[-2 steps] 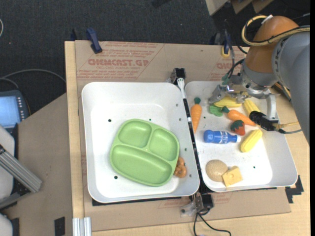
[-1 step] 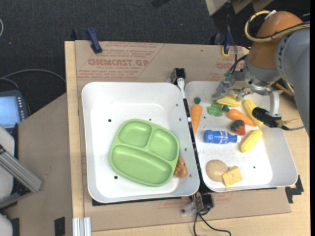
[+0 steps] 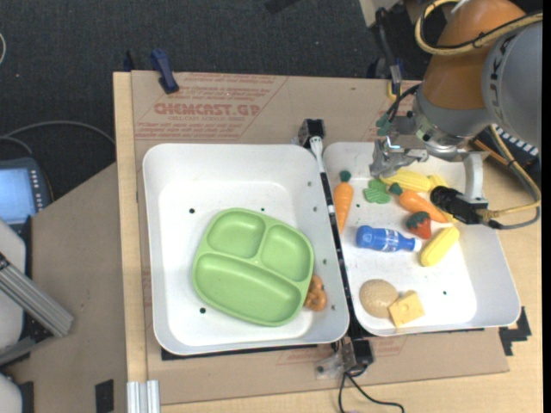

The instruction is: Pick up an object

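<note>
Gripper (image 3: 387,163) sits low over the back left part of the right bin (image 3: 495,308), fingers pointing down, arm entering from the right with its orange band (image 3: 469,54) up top. Whether the fingers are spread or closed cannot be told; nothing is visibly held between them. Just below the fingertips lies a small green leafy piece (image 3: 376,192), close to or touching them, hard to say. Right beside it, a yellow corn cob (image 3: 415,181), and under that an orange carrot-like piece (image 3: 419,202) lying at a slant. A black cylindrical part (image 3: 455,205) crosses above those toys, with a white bracket (image 3: 472,175) near it. A small red and green item (image 3: 420,224) sits just below the orange piece. A yellow banana-shaped toy (image 3: 438,246) lies tilted next to it. A blue bottle (image 3: 385,240) lies on its side near the bin's middle. An orange carrot (image 3: 343,203) with a green top lies along the bin's left wall. Toward the front, a tan round cookie (image 3: 377,296) and a yellow cheese wedge (image 3: 405,309) are touching. The left bin (image 3: 172,179) holds a green divided plate (image 3: 252,266), and a small brown fried-looking piece (image 3: 316,294) rests against the plate's right front edge. Both bins stand on a cardboard sheet (image 3: 207,101).
</note>
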Controlling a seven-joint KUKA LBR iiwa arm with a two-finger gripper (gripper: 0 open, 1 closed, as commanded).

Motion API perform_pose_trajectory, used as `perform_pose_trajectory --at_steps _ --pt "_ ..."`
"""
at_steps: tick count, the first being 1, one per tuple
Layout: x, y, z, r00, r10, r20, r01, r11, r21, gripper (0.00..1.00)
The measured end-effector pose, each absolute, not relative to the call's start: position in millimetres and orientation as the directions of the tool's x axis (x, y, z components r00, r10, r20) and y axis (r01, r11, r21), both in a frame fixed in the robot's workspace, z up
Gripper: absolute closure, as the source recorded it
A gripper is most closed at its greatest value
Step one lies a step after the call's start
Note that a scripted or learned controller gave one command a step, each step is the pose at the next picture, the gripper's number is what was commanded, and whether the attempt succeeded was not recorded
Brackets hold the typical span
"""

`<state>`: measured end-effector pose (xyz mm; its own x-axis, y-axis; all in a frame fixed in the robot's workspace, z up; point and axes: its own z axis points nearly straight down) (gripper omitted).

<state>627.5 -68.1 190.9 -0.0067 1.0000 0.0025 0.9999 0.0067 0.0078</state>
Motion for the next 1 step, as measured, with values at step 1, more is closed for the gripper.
perform_pose_trajectory --at_steps 1 --pt "626.5 -72.6 184.9 -0.001 1.000 0.000 1.000 0.001 0.001 0.00"
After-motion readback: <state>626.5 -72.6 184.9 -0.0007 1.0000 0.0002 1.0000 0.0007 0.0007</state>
